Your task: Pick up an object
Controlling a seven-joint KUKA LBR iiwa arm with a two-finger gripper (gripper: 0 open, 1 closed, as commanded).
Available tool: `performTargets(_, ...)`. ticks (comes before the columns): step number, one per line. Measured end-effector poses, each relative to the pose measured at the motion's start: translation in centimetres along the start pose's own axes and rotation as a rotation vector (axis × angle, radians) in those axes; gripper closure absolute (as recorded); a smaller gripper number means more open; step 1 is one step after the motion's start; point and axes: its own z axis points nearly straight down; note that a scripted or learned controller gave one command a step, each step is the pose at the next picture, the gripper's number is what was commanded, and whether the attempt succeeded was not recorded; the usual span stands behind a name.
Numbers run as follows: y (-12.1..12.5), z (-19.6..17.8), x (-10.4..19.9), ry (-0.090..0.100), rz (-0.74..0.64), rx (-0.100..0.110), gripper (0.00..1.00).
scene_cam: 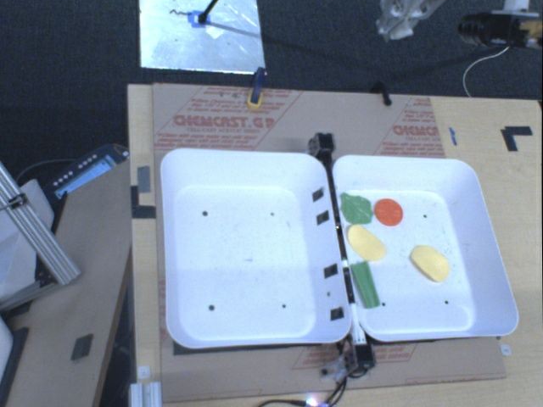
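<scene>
Toy pieces lie in the right bin [488, 227]: an orange disc [389, 212], a green lump [356, 208], two yellow bits [366, 242] and a green stick [366, 284]. High above that bin hangs the gripper [400, 15], holding nothing.

Five small objects lie flat in the right bin [475, 193], toward its left half; a green leaf-shaped piece [356, 208] at ten o'clock, an orange-red disc [389, 212] just beside it. A pale yellow oval [366, 242] sits below them; a green stick [366, 283] at seven o'clock; a yellow lump [430, 263] at four o'clock, apart.
</scene>
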Motion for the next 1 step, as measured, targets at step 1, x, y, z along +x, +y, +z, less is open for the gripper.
performTargets(1, 0.01, 0.45, -5.37, 0.000, 0.000, 0.000, 1.00)
